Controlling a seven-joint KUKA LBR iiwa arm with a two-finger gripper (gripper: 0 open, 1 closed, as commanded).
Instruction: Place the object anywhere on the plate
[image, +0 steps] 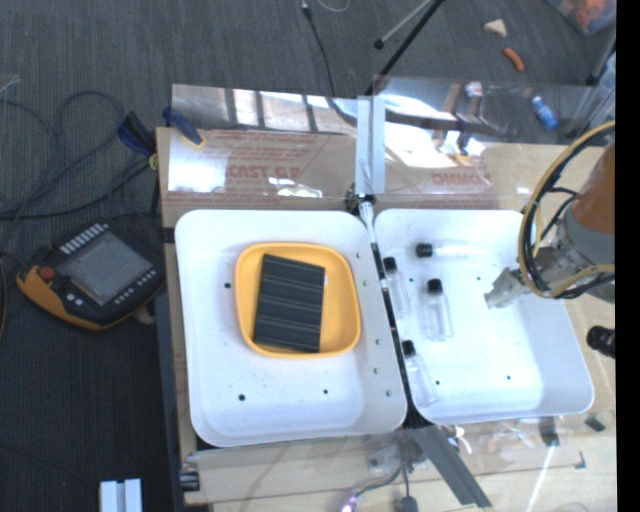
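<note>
**Block on the plate, arm off to the right**

The dark ribbed block (290, 302) lay flat on the yellow plate (247, 320), near its middle and turned a little off the plate's edges, with yellow rim showing on every side. The plate sat in the left white bin (210, 400). Judged from that alone, the placing looked done: the block rested wholly inside the rim, with nothing propping or tipping it.

My jaws (503, 291) hung over the right white bin (520, 390), near its right side and well apart from the plate. Whether they were released or clenched I could not tell from this slant; nothing showed between them. I took that position to be a clearing one, out of the way of the left bin.

In the right bin lay a few clear vials with black caps (434, 300), scattered towards its left wall and untouched by me.

Both bins sat side by side on a pale wooden worktop (300, 170), with clear, shiny panels standing along its back edge. Beyond it was dark carpet; a teach pendant (92, 275) lay on the floor to the left with its cable trailing, and tripod legs crossed the top of the view.
</note>
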